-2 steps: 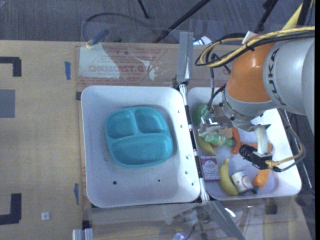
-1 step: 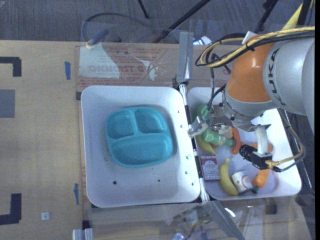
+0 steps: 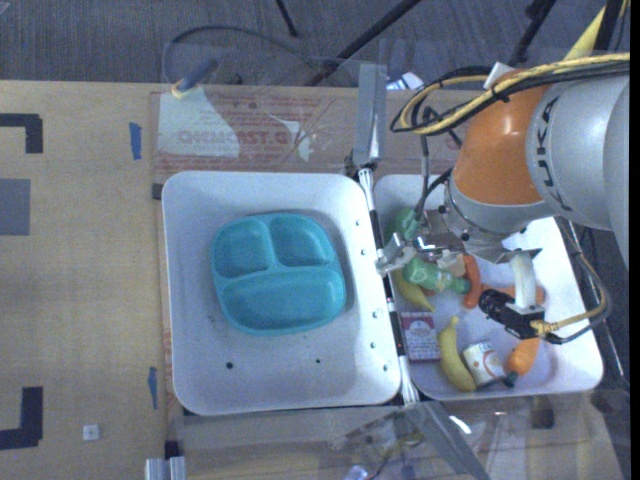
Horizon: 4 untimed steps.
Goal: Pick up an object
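Left bin (image 3: 190,368): teal three-compartment tray (image 3: 279,272), flat. Right bin (image 3: 580,363): green toy (image 3: 432,273) and yellow banana (image 3: 456,356) among red-white box (image 3: 418,334), orange pieces. Hand (image 3: 425,248) low over green toy; grip state: cannot tell.

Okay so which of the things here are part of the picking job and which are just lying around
Part of the job:
- right bin
- banana
- small red box
- green item
- orange pieces
- robot arm

Just lying about:
- left bin
- teal divided plate
- blue tape marks
- clear sheet
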Available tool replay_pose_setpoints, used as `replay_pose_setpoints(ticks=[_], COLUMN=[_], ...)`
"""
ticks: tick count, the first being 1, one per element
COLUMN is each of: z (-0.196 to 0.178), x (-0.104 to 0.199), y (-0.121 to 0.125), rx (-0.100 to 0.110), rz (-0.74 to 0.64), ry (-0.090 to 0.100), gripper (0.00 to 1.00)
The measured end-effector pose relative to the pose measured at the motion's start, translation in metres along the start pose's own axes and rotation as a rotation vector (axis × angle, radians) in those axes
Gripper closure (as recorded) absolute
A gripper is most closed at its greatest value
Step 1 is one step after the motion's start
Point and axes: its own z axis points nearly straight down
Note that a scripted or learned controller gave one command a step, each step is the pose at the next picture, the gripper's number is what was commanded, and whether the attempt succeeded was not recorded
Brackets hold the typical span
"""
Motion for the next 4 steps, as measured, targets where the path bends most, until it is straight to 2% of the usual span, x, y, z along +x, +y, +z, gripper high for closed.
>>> replay_pose_setpoints(ticks=[1,2,3,4], z=[0.000,0.098,0.086,-0.029], x=[-0.071,-0.102,-0.101,-0.022], y=[0.015,0.025,0.027,0.051], rx=[-0.001,-0.006,-0.010,-0.001], rz=[0.010,-0.068,-0.069,0.196], ry=[-0.001,-0.002,-0.003,-0.001], gripper=[0.00,0.00,1.00,1.00])
